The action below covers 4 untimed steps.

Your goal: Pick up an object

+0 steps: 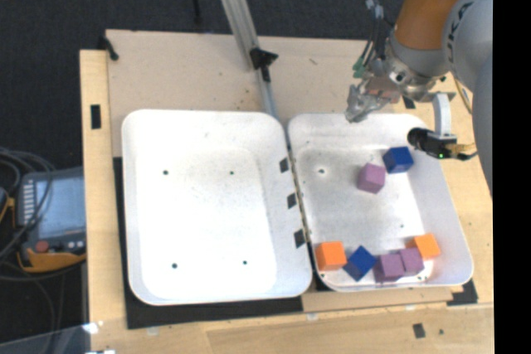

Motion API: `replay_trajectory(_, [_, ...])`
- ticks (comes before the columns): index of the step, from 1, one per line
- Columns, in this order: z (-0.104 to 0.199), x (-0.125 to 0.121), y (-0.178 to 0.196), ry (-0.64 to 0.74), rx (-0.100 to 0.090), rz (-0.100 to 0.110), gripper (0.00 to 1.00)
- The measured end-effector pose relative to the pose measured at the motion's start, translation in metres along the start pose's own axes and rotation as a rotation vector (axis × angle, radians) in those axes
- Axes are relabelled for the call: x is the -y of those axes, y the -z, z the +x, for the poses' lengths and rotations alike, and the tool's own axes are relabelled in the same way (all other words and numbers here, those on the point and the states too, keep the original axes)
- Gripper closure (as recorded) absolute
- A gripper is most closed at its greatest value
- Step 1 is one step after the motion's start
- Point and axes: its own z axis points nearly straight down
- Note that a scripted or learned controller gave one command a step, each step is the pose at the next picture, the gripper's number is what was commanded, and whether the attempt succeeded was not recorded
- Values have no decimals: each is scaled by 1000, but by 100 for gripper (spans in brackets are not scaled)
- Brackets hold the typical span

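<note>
My gripper (359, 109) hangs over the far edge of the right bin (332, 203), with nothing visible between its fingers. In that bin a purple cube (371, 177) lies near the middle and a blue cube (398, 159) sits just right of it. Along the near edge lie an orange cube (331, 254), a second blue cube (360, 262), two purple cubes (399, 265) side by side, and another orange cube (427, 245).
The left bin (207, 203) stands beside the right one. A slanted metal bar (236, 12) rises behind the bins, ending near the divide between them. A grey box with cables (46, 215) sits off the bench at left.
</note>
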Motion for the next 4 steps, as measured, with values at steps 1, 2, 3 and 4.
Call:
replay_trajectory(1, [56,13,-5,1,-2,8,100])
replay_trajectory(2, [107,35,-10,0,-1,9,100])
replay_trajectory(3, [151,49,3,1,-4,8,100])
replay_trajectory(4, [202,67,-5,2,-2,9,100])
